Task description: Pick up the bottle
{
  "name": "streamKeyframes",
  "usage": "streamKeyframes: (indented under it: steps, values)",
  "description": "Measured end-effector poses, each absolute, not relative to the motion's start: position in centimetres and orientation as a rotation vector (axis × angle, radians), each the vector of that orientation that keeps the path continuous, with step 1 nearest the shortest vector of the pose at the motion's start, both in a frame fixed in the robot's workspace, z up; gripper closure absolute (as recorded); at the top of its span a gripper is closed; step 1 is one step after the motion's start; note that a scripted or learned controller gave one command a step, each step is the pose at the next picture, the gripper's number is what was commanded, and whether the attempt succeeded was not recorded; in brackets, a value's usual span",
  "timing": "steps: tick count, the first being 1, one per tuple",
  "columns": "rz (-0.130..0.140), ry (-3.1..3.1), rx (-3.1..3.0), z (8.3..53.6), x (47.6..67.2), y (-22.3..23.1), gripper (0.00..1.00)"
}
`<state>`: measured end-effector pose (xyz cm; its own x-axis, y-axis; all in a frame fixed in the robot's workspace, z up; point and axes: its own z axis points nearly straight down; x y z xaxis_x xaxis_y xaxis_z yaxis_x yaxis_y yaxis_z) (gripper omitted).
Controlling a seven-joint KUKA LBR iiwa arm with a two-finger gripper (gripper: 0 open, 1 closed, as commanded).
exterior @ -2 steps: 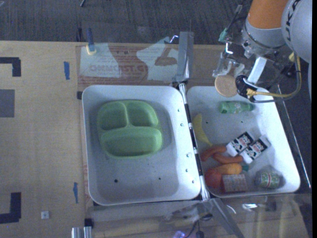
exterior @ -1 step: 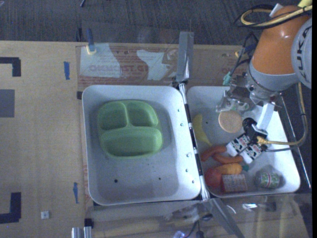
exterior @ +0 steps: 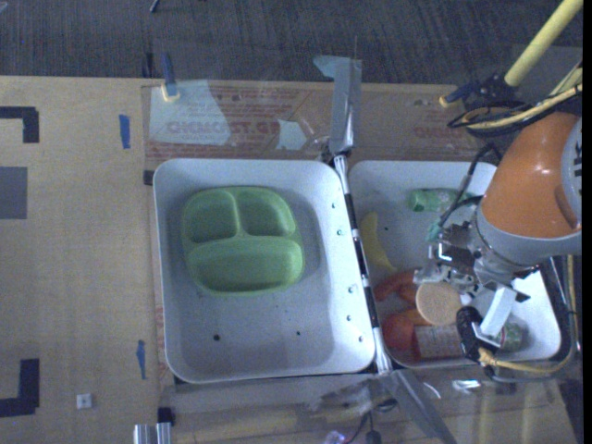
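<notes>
One arm to work with, and its claw (exterior: 453, 280) hangs low over the right-hand shallow white bin (exterior: 400, 181). The pale green translucent plastic bottle (exterior: 431, 199) lies on its side near that bin's far wall, long axis running left to right, just beyond the claw and a little to its left (my read, given the slant). Whether the claw is released or clenched, I cannot tell

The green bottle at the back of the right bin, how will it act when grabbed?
The green bottle lies on its side, so it may roll if nudged. It looks small, probably light. Its smooth rounded body could slip from the gripper.
</notes>
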<state>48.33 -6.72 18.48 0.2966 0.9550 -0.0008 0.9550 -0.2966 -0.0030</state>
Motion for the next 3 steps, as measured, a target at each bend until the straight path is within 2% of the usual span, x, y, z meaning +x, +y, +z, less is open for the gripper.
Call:
streamKeyframes:
  steps: [1, 2, 3]
  values:
    - [0.001, -1.459, -2.783, 28.5, 52.7, -2.3, 1.00]
    - [0.006, -1.350, -2.834, 19.4, 52.9, -10.9, 1.00]
    - [0.006, -1.203, -2.897, 20.4, 48.6, -9.6, 1.00]
